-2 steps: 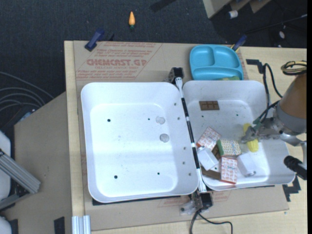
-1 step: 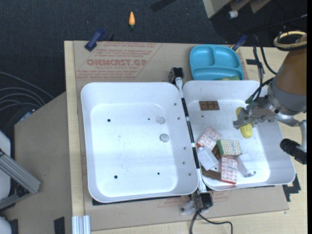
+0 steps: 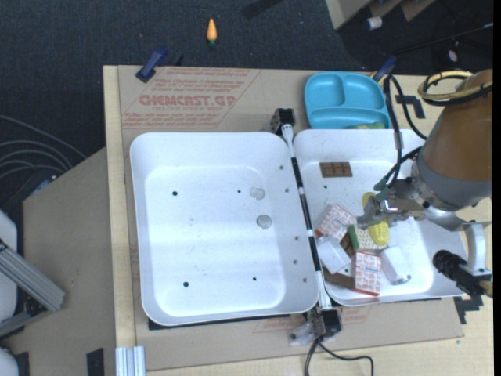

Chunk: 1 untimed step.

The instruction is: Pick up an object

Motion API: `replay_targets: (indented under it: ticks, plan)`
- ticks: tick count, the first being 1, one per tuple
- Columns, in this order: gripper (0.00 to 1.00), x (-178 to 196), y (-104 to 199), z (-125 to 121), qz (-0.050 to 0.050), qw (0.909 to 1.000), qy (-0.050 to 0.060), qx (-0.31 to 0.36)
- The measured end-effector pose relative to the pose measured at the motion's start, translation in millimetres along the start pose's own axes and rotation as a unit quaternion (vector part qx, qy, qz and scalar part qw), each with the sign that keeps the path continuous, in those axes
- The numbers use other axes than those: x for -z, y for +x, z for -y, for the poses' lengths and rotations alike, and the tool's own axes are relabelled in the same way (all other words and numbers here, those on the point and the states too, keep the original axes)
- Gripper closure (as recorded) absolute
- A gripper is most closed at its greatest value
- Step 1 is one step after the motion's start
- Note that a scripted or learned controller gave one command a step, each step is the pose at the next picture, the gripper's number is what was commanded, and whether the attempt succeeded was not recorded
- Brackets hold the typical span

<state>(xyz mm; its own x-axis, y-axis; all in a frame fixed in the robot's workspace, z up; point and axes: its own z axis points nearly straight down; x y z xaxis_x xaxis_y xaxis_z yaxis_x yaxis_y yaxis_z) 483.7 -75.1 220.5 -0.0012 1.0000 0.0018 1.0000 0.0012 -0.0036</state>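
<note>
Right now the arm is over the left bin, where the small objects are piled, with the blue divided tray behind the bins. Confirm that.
Not quite. The camera view shows the arm over the right bin, not the left; the small objects are piled there. The blue divided tray does sit behind the bins.

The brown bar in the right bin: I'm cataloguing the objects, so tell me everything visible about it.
The brown bar is a small flat rectangle, dark brown, split by faint lines into segments like a chocolate bar; its material is hard to judge. It lies flat on the floor of the right bin, in the far part, long side running across the view. It sits alone, nothing touching it, apart from the clutter of items nearer the camera.
</note>
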Motion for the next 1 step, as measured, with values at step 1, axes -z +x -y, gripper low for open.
replay_targets:
  ticks: [1]
  plan:
    - [1.0,-14.4,77.3,-1.7,0.0,1.0,0.0,0.0]
